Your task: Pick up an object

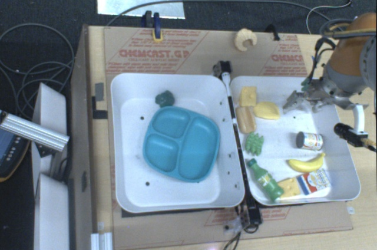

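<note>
The gripper [310,99] hangs over the upper right part of the right bin [353,181]. Its fingers [293,102] stand apart and clamp nothing. The yellow lemon-shaped object [267,111] lies on the bin floor just left of the fingers, apart from them. The small can [309,140] lies below the gripper, the banana [306,163] further down.
</note>
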`<state>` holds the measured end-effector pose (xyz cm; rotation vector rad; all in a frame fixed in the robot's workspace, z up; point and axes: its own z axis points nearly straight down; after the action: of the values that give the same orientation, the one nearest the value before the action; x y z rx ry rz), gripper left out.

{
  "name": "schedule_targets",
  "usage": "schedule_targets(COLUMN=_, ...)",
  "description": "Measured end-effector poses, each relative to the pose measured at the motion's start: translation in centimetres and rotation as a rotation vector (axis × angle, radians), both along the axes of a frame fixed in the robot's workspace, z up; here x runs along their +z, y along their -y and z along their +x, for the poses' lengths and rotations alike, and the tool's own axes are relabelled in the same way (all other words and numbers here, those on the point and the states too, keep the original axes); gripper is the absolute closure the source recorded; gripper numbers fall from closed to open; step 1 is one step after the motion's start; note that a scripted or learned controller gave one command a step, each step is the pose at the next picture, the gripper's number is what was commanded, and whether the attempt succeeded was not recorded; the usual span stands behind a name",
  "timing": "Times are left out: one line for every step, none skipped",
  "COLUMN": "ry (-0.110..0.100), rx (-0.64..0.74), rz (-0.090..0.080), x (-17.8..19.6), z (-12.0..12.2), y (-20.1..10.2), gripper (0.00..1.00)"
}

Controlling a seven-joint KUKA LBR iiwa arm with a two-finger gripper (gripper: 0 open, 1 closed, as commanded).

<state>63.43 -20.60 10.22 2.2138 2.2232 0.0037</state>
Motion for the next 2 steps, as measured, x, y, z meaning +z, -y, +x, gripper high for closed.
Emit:
schedule_targets(ry=-0.005, rx=-0.003, rz=0.001, x=-1.8, z=-5.6, y=0.1, gripper=0.00)
schedule_targets(ry=-0.003, rx=-0.001, rz=0.002, x=-1.6, z=3.5, y=-0.1, gripper=0.00)
